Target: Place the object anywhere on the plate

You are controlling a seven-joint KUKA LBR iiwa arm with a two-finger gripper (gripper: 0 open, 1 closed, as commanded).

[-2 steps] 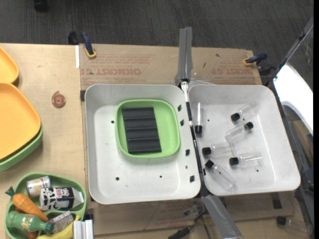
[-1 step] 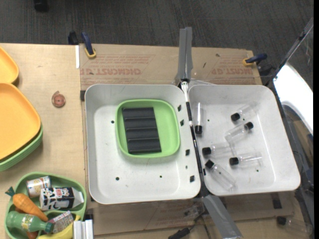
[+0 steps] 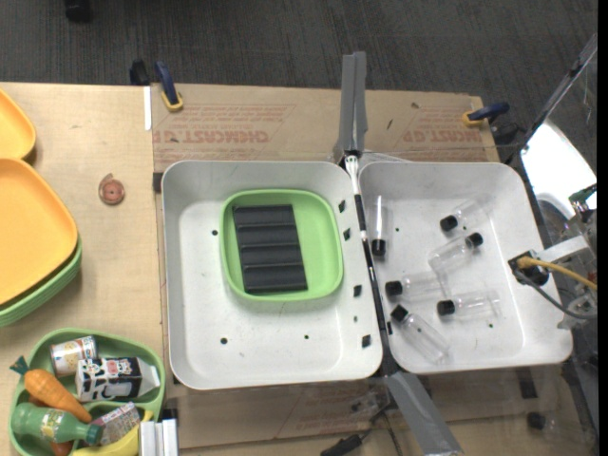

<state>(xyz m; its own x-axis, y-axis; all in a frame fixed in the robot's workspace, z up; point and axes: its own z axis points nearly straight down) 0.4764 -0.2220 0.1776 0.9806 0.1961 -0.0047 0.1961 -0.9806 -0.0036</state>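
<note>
Vials [image 3: 456, 255], clear with black caps, lie scattered in the right bin [image 3: 503, 350]; none is on the green plate [image 3: 328, 245] in the left bin [image 3: 190, 350], at nine o'clock from them. Picking looks not yet begun: next, the arm must come in over a vial and grasp it. The jaws' state cannot be told. Cardboard [image 3: 228, 133] at twelve o'clock reads "CHEMCAST".

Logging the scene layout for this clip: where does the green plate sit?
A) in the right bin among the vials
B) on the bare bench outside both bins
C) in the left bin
C: the green plate lies in the left bin, while the clear vials lie scattered in the right bin.
</note>
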